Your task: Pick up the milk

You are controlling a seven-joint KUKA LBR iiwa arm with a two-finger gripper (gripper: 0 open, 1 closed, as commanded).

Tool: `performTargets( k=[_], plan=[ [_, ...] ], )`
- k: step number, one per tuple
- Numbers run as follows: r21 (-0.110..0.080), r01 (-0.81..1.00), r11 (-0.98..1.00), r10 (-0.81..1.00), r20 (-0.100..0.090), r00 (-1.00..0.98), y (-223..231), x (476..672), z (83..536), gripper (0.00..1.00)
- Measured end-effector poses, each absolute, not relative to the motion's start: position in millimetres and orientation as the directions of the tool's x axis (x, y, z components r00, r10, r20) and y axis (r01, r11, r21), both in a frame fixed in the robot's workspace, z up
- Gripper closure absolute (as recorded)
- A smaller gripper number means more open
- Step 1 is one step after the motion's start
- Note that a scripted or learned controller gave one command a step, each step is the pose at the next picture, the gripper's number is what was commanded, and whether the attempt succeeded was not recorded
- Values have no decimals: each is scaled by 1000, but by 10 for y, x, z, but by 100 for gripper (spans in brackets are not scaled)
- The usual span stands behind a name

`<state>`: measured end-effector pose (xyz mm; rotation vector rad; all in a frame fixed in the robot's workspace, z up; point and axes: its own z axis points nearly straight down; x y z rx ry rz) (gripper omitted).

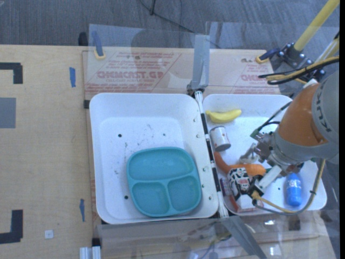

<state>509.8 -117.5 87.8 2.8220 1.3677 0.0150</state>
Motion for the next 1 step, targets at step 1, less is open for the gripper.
performTargets(
  k=[1],
  plan=[
    [6, 782, -623, 782, 0, 623, -1205, 5086, 936, 100]
  ],
)
